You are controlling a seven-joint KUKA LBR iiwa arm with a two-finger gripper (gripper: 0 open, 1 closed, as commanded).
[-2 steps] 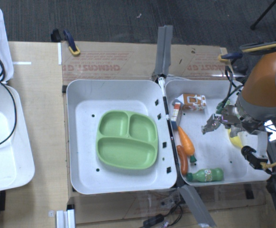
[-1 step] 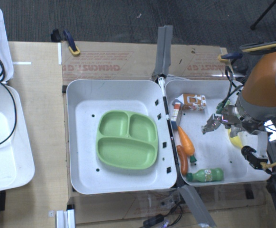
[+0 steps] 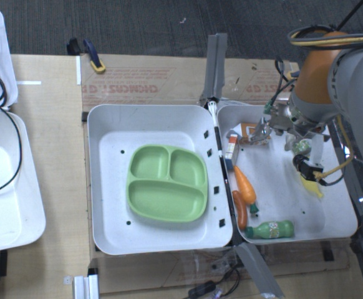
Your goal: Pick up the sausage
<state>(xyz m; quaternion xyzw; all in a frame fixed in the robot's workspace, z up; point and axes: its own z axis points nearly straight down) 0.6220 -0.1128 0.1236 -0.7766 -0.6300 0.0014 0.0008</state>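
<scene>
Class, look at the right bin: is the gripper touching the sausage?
Apart. The camera view shows the gripper near the bin's far end, with bare white floor between it and the sausage by the carrot.

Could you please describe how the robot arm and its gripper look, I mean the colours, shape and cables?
The arm is thick and rounded, grey, with a wide orange band above the wrist. A yellow and black cable loops over the top of that band, and thin black cables run along the wrist. The gripper is small, of silver metal, with dark parts, and a yellow tag hangs from a black cable below it.
</scene>
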